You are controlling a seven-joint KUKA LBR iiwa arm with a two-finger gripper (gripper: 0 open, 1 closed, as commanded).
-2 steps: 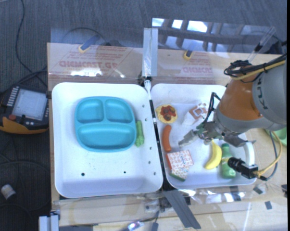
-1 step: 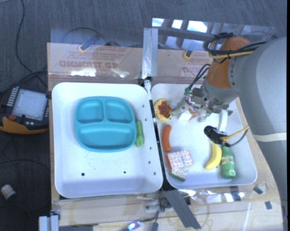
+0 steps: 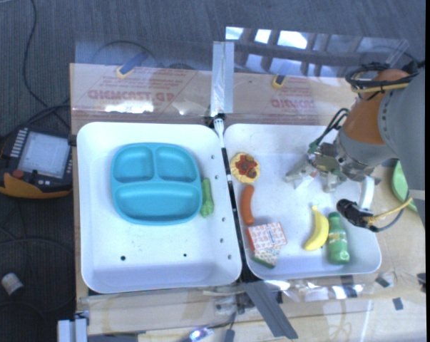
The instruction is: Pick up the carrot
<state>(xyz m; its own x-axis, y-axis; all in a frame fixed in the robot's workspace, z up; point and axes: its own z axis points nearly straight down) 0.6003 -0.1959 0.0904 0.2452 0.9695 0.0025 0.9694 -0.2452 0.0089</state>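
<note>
The carrot is lying in the right bin near its left wall, below a small pizza and above a box. The end effector is hovering well right of it, fingers spread, gripping nothing. A banana and bottle are lying nearby.

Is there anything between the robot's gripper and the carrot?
No. In the camera view, just bare white bin floor lies between the gripper and the carrot.
</note>
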